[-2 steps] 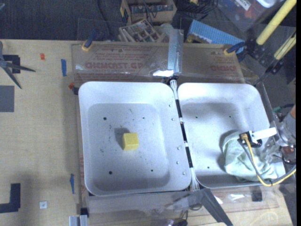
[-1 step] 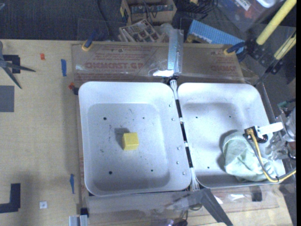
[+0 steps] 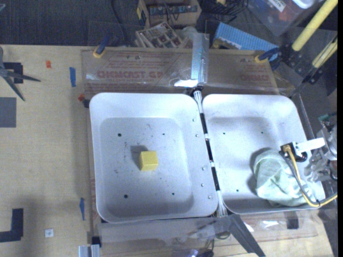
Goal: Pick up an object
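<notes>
Gripper [image 3: 316,162] sits at far right edge of right bin [image 3: 241,108], w/ yellow cable [image 3: 298,182] looping beside it; we can't tell its state, as the working end is blurred and partly cut off. We see a pale green crumpled object [image 3: 274,179] in right bin's lower right corner, just beside gripper. Yellow block [image 3: 149,160] lies alone near middle of left bin [image 3: 107,111], well apart from gripper.

Right bin [image 3: 252,111]: white, shallow, its outer wall lies beside the gripper [image 3: 316,162]. Left bin [image 3: 107,111]: touches the right bin on the side away from the gripper. Clear panel [image 3: 144,71]: upright behind both bins. Yellow pole [image 3: 316,17]: slanted, well beyond the gripper. Bench [image 3: 37,159]: bare wood past the left bin, farthest from the gripper
</notes>
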Available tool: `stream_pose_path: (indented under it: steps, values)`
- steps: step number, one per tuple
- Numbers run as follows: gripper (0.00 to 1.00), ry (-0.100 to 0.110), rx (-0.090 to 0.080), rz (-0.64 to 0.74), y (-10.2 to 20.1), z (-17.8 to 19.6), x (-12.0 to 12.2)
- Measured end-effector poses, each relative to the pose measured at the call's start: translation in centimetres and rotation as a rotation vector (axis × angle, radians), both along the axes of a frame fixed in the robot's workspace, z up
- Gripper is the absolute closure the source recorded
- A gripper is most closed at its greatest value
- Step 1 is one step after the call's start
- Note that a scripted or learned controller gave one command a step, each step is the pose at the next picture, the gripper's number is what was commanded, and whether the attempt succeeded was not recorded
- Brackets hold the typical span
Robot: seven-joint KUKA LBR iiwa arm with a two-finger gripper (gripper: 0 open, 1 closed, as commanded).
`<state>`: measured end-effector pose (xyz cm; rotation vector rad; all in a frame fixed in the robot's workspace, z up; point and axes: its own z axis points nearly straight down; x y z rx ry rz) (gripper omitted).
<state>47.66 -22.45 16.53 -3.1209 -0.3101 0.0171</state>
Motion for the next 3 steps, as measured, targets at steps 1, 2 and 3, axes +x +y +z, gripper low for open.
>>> stream_pose_path:
  steps: [1, 2, 3]
  values:
    - [1.00, -0.004, 0.002, 0.141, 0.3, -2.8, 0.1]
    - [1.00, -0.003, 0.003, 0.002, 0.1, -4.9, 0.0]
    - [1.00, -0.006, -0.002, 0.000, 0.1, -2.0, 0.1]
